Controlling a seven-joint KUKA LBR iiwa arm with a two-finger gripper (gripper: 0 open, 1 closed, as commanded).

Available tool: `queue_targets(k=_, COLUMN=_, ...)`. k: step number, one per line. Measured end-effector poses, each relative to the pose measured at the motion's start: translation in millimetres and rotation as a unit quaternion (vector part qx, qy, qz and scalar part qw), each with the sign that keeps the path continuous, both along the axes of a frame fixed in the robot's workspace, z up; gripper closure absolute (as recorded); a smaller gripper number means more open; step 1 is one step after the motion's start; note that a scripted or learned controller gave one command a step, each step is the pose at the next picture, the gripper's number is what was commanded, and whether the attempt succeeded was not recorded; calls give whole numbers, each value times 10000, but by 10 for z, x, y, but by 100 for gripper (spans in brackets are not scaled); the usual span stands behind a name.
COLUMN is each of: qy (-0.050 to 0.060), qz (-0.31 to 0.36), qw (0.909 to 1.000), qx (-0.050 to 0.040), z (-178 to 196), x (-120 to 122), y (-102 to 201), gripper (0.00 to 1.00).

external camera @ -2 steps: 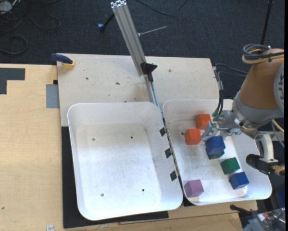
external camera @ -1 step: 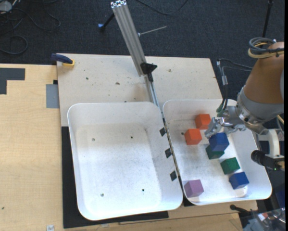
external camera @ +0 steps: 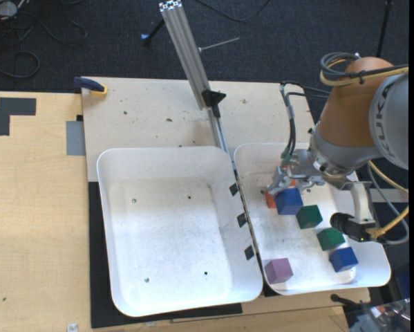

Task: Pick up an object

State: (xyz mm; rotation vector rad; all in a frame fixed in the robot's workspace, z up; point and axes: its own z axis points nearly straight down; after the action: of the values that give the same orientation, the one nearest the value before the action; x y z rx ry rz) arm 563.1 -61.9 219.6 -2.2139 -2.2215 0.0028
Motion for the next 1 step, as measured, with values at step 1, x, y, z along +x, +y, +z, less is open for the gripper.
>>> queue_targets(k=1, qy=0, qz=-2, qw=10000, qx=-2, z=-62, x=76, y=455, gripper=100)
